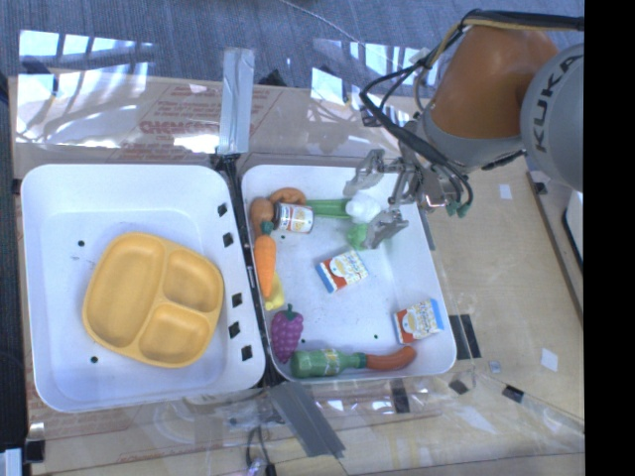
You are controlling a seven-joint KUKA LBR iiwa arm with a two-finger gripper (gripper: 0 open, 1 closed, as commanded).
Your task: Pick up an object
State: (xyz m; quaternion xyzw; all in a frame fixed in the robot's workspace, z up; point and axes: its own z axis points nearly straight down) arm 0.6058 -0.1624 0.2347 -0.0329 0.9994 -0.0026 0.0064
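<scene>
The grey two-finger gripper (380, 204) hovers, fingers apart, over the right white bin (437, 305); a green-and-white plastic vegetable (337, 207) lies between them, ungrasped; next, probably: descend, close, lift.

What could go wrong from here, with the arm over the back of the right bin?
1. The claw hangs over a tight cluster at the back of the right white bin: a pale green toy vegetable beside a small labelled can. A descent may nudge one of them aside rather than grip it.
2. The claw sits near the bin's back wall, so it might strike the rim.
</scene>
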